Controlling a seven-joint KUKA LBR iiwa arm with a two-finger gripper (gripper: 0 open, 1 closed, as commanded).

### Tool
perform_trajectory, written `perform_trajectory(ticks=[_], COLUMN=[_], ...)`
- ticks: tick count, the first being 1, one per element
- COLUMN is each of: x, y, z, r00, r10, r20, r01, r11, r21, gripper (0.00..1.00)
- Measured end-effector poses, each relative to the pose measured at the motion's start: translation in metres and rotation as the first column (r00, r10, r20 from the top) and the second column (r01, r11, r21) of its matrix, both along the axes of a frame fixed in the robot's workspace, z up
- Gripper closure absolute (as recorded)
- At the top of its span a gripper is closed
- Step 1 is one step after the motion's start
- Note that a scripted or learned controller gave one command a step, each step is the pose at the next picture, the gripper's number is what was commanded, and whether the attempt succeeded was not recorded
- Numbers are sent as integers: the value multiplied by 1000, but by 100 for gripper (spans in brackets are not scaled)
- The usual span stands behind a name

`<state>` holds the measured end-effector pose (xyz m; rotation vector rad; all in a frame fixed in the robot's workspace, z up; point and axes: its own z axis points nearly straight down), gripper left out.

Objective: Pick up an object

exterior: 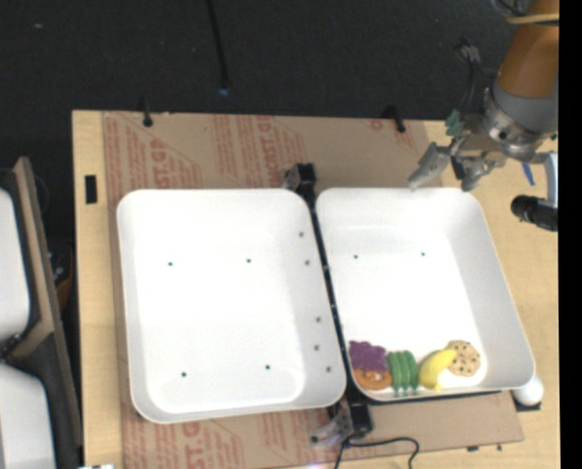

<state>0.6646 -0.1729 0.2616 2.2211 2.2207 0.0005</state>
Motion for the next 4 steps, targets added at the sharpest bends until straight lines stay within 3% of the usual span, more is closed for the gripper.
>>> perform_trajectory(ticks=[1, 2, 3, 4], x=[0, 0, -36, -112], y=[0, 0, 1, -26], z=[11, 10, -118, -120], r00=[1000, 1000, 1000, 1000], r10=[0, 0, -1, -5], r20=[1, 0, -11, -1], r01=[0, 0, 1, 5], r11=[1000, 1000, 1000, 1000], r21=[0, -1, 2, -1], gripper=[100, 0, 0, 0])
